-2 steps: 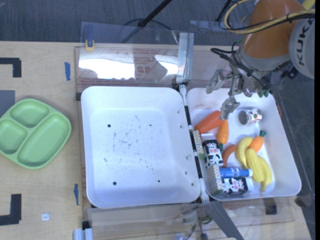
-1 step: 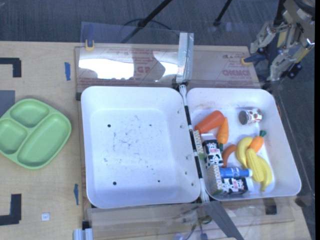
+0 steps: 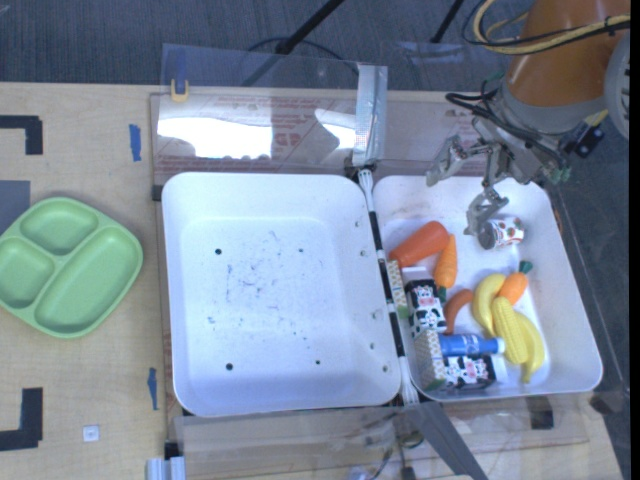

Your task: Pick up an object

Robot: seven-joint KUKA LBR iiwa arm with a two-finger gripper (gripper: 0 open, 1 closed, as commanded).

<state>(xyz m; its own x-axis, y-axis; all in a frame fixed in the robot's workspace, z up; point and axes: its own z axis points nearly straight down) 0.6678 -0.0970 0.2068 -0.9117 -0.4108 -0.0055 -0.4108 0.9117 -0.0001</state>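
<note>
My jaws hang over a small white can [image 3: 503,232] with red marks, near the right bin's [image 3: 575,298] far edge; I cannot tell if they pinch it.

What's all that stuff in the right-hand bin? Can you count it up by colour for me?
Orange carrots: 4
Yellow bananas: 2
Black-and-white cow-print cartons: 2
Blue tube: 1
Small white can: 1
Total: 10

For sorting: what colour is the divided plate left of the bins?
Light green, clearest in the camera view.
</note>
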